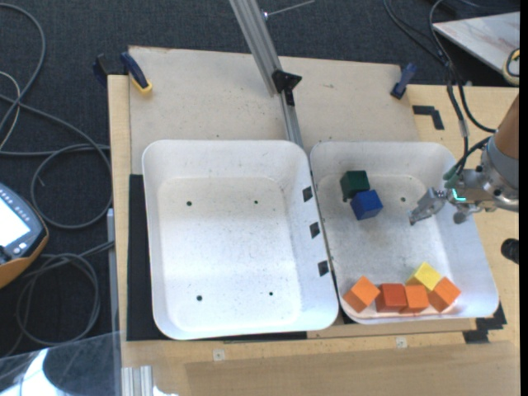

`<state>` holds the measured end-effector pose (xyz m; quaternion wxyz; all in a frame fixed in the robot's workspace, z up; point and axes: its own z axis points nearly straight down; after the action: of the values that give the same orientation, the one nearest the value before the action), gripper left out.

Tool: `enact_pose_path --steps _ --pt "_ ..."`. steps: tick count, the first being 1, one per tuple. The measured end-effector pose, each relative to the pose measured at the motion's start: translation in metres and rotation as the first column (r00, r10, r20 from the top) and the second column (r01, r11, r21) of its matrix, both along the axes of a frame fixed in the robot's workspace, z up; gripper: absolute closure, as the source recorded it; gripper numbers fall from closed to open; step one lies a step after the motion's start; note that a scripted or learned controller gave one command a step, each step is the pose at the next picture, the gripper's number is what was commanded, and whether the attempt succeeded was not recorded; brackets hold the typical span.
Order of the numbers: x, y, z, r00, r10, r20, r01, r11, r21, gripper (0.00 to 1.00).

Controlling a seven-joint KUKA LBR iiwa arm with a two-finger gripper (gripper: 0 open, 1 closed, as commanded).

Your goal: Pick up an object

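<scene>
A: White plastic, two shallow bins. The left bin has just speckles and a few dark dots on its floor. The right bin has all the blocks.

B: Where's the gripper?

A: Camera view, it sits over the right bin's right side, mid-height, reaching in from the right. Nothing is between its fingers. I can't tell if the jaws are apart or together, too small and blurry.

B: Nearest target?

A: The blue block, to the gripper's left, roughly level with it, with bare bin floor between. The green block touches it on the far side, so my guess is a grab could nudge both.

B: Others?

A: A row along the near rim, well below the gripper: orange block, red block, yellow block, plus more orange ones packed tight. All small cubes, matte, hard edges. The blue one sits turned at an angle, no long axis.

B: Call?

A: Blue is likely easiest, a short move left.
</scene>
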<state>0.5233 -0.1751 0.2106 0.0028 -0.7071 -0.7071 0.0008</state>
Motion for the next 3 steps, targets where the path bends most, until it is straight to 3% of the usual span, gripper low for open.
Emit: enact_pose_path --steps 1,3 --pt "0.001 0.0 0.002 1.0 0.0 0.004 0.0 1.0 -0.001 0.0" --pt "0.008 -0.004 -0.105 1.0 0.001 -0.002 -0.001 1.0 0.0 0.0"
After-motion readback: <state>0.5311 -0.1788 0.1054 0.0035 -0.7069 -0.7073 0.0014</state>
